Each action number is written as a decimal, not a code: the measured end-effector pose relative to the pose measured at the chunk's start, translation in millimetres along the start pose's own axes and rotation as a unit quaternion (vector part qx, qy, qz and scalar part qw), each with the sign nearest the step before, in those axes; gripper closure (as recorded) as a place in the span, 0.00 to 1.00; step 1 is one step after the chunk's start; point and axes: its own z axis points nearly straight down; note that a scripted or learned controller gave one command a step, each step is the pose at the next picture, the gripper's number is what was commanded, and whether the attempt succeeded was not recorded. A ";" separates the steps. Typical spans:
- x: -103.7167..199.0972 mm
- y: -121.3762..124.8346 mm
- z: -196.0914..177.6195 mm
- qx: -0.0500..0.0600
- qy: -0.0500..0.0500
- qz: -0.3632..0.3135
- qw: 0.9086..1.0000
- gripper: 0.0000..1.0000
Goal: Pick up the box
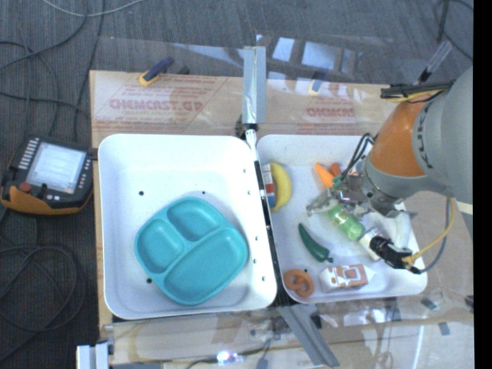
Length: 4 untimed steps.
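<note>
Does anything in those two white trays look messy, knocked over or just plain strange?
Nothing looks spilled or broken. The right bin holds a loose jumble: a banana, a green bottle, a dark green pepper and the small box lying flat near the front. The left bin holds a teal divided plate, sitting crooked.

We see the arm (pixel 430 141) cut off at the right edge. The gripper (pixel 342 198) is too small and cluttered to read. The wrist hides part of the right bin (pixel 288 148).
</note>
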 end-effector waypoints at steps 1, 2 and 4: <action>-54.7 -43.7 -4.2 -0.005 0.008 0.120 0.993 0.00; -60.4 -46.1 -11.1 -0.003 0.003 0.123 0.992 1.00; -58.4 -58.0 -116.8 0.005 -0.002 0.276 0.961 0.00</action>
